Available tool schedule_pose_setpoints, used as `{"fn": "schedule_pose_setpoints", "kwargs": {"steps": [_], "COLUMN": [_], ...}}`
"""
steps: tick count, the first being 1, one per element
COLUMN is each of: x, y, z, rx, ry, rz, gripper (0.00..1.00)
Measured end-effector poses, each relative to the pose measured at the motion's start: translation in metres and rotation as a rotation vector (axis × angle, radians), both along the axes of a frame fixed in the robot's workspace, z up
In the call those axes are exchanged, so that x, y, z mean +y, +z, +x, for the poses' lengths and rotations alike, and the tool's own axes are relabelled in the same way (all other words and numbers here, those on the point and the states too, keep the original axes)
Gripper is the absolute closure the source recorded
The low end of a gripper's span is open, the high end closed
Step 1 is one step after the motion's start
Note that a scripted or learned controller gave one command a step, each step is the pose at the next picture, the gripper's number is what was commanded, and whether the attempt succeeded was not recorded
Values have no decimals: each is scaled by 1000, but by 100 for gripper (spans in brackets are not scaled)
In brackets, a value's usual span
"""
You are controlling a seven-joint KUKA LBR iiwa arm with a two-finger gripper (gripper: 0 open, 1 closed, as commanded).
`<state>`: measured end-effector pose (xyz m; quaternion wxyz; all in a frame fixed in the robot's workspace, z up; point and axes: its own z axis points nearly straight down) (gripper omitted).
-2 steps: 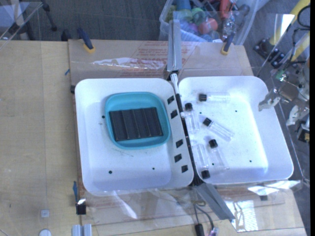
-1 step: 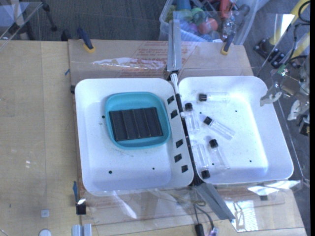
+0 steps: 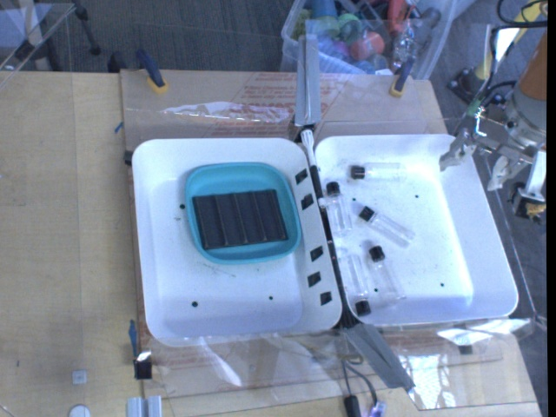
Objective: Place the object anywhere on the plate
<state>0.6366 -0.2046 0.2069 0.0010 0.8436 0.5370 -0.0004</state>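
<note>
Vials (image 3: pixel 382 224), clear with black caps, all lie scattered in the right bin (image 3: pixel 486 268), mostly toward its left wall. None sits on the blue plate (image 3: pixel 195 185) in the left bin (image 3: pixel 156 302). Gripper (image 3: pixel 473 146) hangs at the right bin's far right corner, so picking hasn't begun, I'd say.

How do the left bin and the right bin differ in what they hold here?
The left bin holds one teal plate with a dark ridged insert; the right bin holds several small clear vials with black caps, scattered and lying flat. Both bins are shallow, white and side by side.
</note>
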Motion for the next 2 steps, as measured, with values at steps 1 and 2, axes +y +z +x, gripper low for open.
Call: {"fn": "schedule_pose_setpoints", "kwargs": {"steps": [1, 2], "x": [-5, -7], "y": [10, 24], "z": [31, 32], "rx": [0, -2], "ry": [-21, -68], "rz": [1, 0], "gripper": [0, 0]}}
